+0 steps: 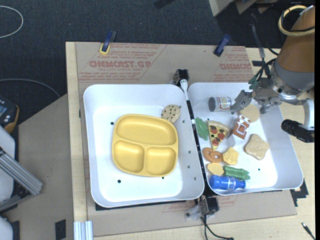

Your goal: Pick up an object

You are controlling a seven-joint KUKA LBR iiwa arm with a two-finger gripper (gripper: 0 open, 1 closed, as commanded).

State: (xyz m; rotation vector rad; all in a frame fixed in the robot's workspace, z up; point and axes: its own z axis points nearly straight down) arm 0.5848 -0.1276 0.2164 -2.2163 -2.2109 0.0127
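- At the lower edge of the frame, the worktop [150, 219] shows as a pale brown board carrying two shallow white bins side by side.
- In the right bin [287, 156], nearest the bottom, a blue bottle [227, 183] lies on its side, with a green vegetable piece [236, 172] just above it.
- Slightly higher sit a small yellow wedge [231, 156] and a brown ring-shaped pretzel [213, 155], close together.
- To their right lies a tan slice of toast [256, 146].
- Above these, a pizza slice [217, 132] lies beside a green leaf-shaped piece [202, 127], and a small red-and-white carton [241, 127] stands just to the right of the pizza.
- In the left bin [95, 134], a yellow divided plate [145, 144] fills the middle, and a chocolate-chip cookie [171, 112] rests near its upper right corner.
- Towards the upper part of the right bin, a small grey can [220, 103] lies on its side.
- The claw [255, 101] hovers just right of the can, over a round tan piece [250, 114]; its fingers look spread, with nothing visible between them.
- The arm [297, 54] enters from the upper right of the frame.
- Along the worktop's far edge sit two clamps, one yellow-tipped [106, 44], one blue [221, 45].
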